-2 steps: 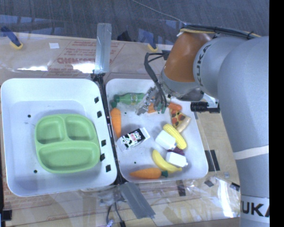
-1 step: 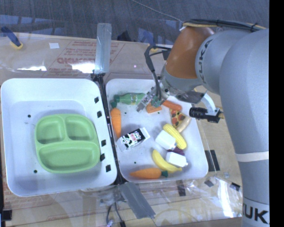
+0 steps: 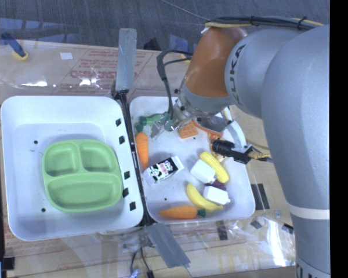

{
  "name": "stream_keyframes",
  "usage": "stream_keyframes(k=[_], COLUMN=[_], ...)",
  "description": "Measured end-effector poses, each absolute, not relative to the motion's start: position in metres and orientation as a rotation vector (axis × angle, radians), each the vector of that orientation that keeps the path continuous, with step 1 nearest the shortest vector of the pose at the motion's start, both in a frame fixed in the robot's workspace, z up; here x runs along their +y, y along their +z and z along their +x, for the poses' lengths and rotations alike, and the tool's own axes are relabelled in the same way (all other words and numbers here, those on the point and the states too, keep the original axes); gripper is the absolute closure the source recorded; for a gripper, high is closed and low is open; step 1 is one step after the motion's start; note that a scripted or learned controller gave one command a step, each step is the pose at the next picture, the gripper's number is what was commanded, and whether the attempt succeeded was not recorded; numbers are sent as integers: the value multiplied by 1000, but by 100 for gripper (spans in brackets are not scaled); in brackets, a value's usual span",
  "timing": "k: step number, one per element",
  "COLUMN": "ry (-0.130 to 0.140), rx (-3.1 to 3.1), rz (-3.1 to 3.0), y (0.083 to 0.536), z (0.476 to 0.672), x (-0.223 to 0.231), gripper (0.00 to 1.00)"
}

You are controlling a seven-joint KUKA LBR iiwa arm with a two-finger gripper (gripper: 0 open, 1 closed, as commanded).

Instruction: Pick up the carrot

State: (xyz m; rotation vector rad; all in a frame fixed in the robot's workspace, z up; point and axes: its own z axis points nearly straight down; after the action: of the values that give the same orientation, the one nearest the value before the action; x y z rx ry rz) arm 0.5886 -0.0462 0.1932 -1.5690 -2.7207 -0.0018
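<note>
Arm reaching in from the right, wrist bent downward.
The grey KUKA arm (image 3: pixel 290 126) fills the right side and bends toward the left, with its orange band (image 3: pixel 214 62) just above the wrist. Below the band the gripper (image 3: pixel 169 124) points down and to the left, low; its fingers are too small to read.

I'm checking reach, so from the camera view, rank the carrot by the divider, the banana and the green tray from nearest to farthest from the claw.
1. Carrot, just left below the claw.
2. Banana, low in the right bin.
3. Green tray, left bin.
</note>
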Motion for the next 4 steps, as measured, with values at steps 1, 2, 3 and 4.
stream_keyframes(k=[1,2,3,4], ry=[2,4,2,-2], rx=[-2724,-2731,-2983,-3097], rz=[-1560,-1550,-972,-569], y=[202,212,191,280], z=[589,590,483,553], x=[-46,-45,-15,4], gripper=[100,100,100,100])
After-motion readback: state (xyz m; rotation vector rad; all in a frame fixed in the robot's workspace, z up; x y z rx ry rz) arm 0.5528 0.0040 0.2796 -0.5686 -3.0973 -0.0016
